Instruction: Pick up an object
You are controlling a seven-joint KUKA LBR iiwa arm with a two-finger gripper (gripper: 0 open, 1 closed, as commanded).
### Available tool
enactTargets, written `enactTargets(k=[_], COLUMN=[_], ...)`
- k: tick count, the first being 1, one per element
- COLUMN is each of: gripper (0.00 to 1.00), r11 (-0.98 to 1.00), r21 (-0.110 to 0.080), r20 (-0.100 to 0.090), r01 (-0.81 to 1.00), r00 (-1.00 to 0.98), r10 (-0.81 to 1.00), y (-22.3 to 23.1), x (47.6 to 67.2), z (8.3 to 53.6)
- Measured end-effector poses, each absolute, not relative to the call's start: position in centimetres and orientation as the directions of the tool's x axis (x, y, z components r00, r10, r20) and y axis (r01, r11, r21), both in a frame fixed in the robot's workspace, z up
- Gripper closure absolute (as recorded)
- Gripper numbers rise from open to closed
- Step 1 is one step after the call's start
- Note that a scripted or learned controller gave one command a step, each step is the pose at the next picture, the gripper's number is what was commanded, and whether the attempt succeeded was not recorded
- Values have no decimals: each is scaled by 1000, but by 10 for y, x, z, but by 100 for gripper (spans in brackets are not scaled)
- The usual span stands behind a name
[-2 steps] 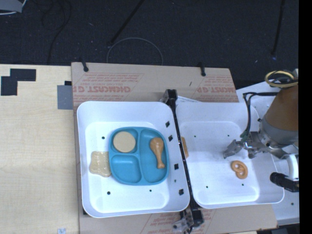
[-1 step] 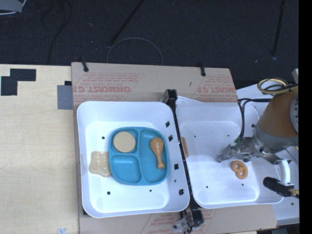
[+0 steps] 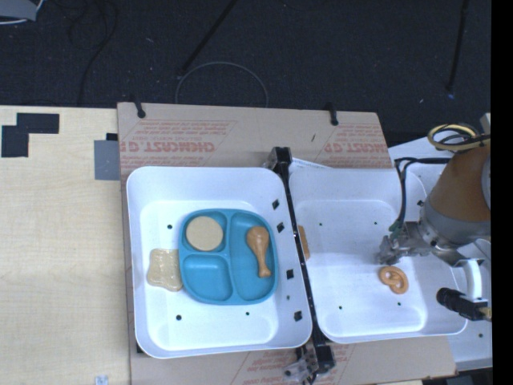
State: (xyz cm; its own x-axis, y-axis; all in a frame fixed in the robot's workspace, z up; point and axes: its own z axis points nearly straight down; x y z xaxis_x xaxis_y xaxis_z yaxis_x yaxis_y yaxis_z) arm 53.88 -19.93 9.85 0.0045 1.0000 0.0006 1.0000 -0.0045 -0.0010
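Observation:
A small brown pretzel lies on the floor of the right bin, near its right side. My gripper hangs low at the end of the grey arm, just above and slightly left of the pretzel, close to the bin floor. In the left bin sits a blue divided tray holding a round tan cracker and a chicken drumstick. A pale slice of toast rests beside the tray's left edge.
A black clamp bar runs between the two bins. A small tan object lies against the right bin's left wall. Cables and a black fitting sit at the right rim.

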Motion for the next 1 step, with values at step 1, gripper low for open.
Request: enactTargets(k=[1], gripper=[100], r11=[2], r21=[1], r20=[0], r01=[1000], r00=[-2], r10=[1000], y=[-207], x=[546], z=[147])
